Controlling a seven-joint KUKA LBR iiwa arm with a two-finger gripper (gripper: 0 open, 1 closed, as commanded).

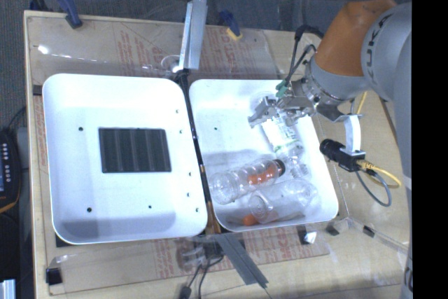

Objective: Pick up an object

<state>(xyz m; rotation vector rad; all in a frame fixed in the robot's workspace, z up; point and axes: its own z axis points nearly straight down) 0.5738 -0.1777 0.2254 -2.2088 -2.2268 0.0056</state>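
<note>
My gripper [268,113] hangs over the upper right part of the right bin [210,115]. Just below it lies a clear bottle with a white and green label [283,139], close to the gripper; whether they touch I cannot tell. Lower in the same bin lies a clear bottle with orange contents and a dark cap [263,172]. Beside that one are a clear plastic bottle [227,185] and a clear cup [297,192]. A small orange piece [248,220] rests near the bin's front wall.
The left bin [63,101] holds a dark ribbed rectangular pad [134,150] at its middle. A metal bar [192,31] stands behind the gap between the bins. Blue clamps [70,10] sit at the bench's back edge.
</note>
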